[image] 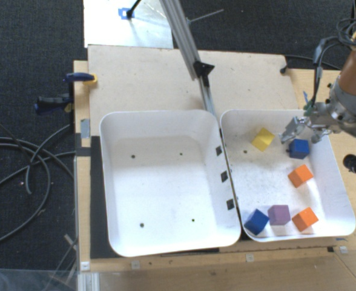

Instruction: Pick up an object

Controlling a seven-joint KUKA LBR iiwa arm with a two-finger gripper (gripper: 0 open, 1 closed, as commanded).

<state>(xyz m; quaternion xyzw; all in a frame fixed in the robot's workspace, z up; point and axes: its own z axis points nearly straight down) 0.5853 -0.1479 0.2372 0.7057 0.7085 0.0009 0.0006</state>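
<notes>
1. The dark blue cube (pixel 299 148) lies in the right bin (pixel 341 180), toward its far right corner; it looks the likeliest target, being nearest the gripper (pixel 300 130).
2. The gripper sits just above and behind the dark blue cube, seemingly touching or nearly so. I cannot tell whether the fingers are spread or closed, nor whether the cube sits between them.
3. Judged from this, the pick is not done: the cube appears to rest on the bin floor, and grasping and lifting remain.
4. The arm (pixel 355 83) reaches in from the right of the dark blue cube, wrist bent down toward the bin.
5. Left of the dark blue cube lies a yellow block (pixel 263 139). Nearer the camera sit an orange cube (pixel 300 176), a purple cube (pixel 279 214), a second orange cube (pixel 305 219) and a second blue cube (pixel 257 221).
6. Further left stands the left bin (pixel 114 162), both on the worktop (pixel 148 77).
</notes>
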